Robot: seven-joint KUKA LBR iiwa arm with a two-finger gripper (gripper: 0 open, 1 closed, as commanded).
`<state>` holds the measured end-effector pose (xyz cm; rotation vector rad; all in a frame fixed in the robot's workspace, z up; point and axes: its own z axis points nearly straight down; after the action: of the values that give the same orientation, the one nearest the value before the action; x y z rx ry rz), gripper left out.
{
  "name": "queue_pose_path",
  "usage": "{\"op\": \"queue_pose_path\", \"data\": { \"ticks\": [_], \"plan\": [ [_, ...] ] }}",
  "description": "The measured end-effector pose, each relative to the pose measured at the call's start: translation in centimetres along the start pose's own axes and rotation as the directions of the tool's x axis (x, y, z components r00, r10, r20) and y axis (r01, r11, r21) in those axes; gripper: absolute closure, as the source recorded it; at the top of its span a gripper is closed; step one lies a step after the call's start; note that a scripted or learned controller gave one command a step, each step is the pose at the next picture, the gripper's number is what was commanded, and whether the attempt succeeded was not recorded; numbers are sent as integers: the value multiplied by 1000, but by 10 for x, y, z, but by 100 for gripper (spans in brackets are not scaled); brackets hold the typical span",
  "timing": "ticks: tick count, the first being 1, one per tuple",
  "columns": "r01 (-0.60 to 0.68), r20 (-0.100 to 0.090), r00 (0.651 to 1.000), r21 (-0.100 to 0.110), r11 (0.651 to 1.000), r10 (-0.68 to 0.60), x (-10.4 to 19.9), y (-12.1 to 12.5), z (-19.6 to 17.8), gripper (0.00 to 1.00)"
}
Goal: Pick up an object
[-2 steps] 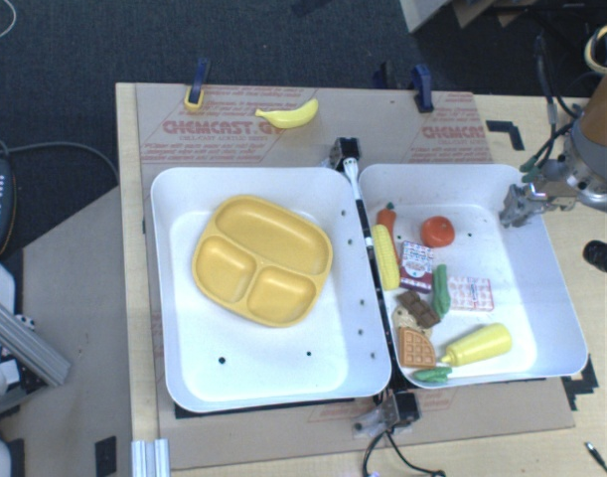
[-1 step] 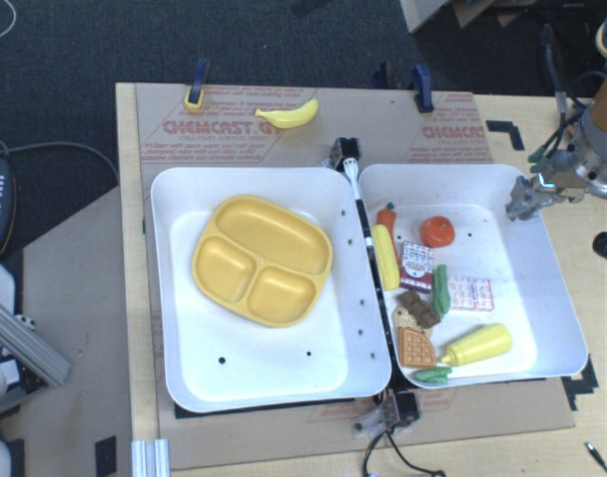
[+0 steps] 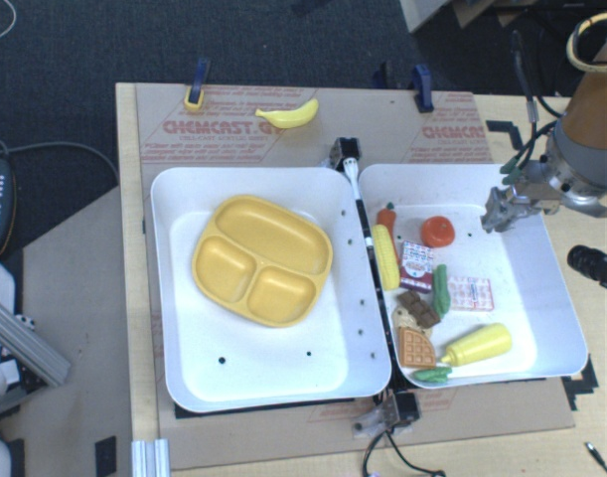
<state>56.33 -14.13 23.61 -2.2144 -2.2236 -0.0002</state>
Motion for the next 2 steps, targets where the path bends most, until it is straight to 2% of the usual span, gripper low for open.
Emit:
{"op": "queue_pose_path", "data": {
  "ticks": [1,2],
  "plan": [
    [2,-1,1000,1,1000,-2,60,-10,6,100],
    [1,-1,1000,1,1000,-1,105,-27,1,100]
  ]
}}
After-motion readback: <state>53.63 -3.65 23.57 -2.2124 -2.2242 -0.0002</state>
